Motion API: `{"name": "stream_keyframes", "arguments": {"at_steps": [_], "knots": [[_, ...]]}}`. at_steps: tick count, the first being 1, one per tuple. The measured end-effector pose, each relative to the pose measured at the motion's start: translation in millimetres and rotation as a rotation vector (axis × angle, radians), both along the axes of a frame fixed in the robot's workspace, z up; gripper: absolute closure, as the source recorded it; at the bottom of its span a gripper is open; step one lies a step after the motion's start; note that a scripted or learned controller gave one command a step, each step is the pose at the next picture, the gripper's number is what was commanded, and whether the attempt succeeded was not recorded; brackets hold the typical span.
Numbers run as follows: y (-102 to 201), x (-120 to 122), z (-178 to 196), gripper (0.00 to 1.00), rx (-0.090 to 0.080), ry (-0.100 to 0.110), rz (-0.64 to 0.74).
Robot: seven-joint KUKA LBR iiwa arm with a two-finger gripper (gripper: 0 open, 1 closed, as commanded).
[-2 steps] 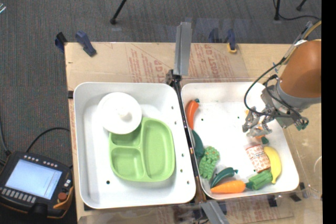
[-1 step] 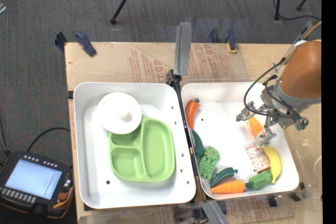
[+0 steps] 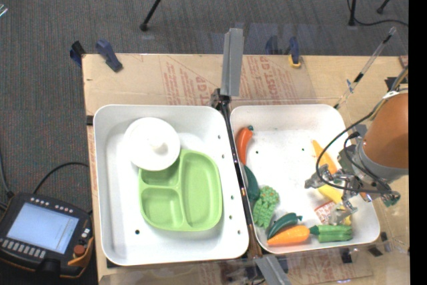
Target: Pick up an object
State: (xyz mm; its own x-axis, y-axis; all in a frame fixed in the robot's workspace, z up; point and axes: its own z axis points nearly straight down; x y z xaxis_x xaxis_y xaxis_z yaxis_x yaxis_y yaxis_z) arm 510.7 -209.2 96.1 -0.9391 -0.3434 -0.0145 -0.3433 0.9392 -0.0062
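Over the right bin (image 3: 293, 118), near its right wall, the gripper (image 3: 341, 191) hangs low among crowded toy food; whether its jaws are spread or closed I cannot tell from this slant. A yellow piece (image 3: 325, 158) lies just beside it, a small red-and-white item (image 3: 325, 212) and a green vegetable (image 3: 333, 233) close below; the likely failure is nudging one aside, catching two together, or striking the bin wall.

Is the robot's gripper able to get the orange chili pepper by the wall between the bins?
Probably yes. The orange chili pepper lies alone with bare bin floor between it and the gripper, though it sits tight against the divider wall.
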Motion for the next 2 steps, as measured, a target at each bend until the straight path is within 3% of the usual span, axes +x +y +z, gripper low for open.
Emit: {"name": "stream_keyframes", "arguments": {"at_steps": [1,2], "knots": [[22.0,7.0,-0.3,0.00,-0.006,0.002,-0.012],[1.1,74.9,-0.9,0.00,-0.001,0.005,0.183]]}}
